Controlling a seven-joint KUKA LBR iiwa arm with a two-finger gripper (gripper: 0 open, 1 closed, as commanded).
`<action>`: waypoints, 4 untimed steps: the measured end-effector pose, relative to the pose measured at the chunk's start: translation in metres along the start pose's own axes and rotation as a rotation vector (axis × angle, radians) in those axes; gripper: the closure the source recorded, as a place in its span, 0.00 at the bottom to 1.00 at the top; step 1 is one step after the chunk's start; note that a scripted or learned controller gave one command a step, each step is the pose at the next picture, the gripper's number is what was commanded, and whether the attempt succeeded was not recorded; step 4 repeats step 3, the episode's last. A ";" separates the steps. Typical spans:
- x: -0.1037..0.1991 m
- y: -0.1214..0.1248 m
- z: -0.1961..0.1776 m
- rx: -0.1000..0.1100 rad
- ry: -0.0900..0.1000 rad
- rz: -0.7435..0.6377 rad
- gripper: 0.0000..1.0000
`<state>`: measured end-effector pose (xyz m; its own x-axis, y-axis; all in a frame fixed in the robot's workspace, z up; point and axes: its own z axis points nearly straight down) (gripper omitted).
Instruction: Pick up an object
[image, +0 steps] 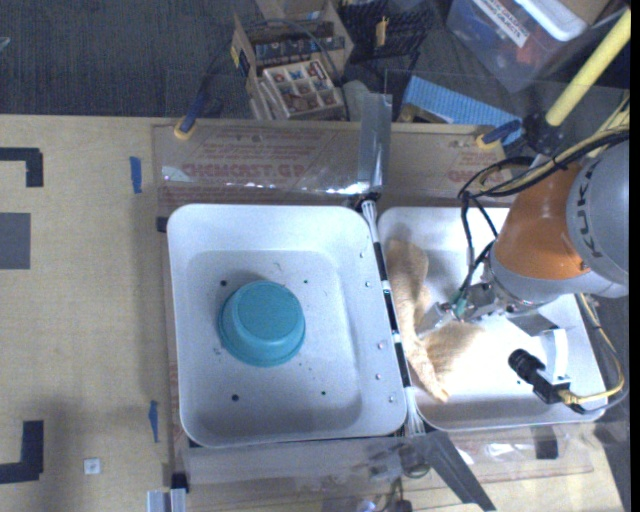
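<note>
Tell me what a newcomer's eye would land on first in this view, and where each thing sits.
The teal bowl stands out first, lying upside down near the middle of the left bin. Next comes the arm's orange band, above the right bin, with the gripper lowered toward a crumpled tan cloth lying along that bin's left side.

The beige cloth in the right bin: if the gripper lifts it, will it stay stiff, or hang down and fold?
The beige cloth lies crumpled in soft folds against the right bin's left wall, so it probably droops and stretches when lifted. It looks thin, so likely light. It seems unlikely to roll.
</note>
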<state>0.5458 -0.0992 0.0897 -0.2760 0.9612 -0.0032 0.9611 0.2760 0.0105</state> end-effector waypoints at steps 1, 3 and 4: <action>-0.001 0.001 -0.011 -0.005 0.000 0.004 1.00; 0.033 0.035 -0.166 0.010 0.001 0.075 1.00; 0.033 0.035 -0.166 0.010 0.001 0.075 1.00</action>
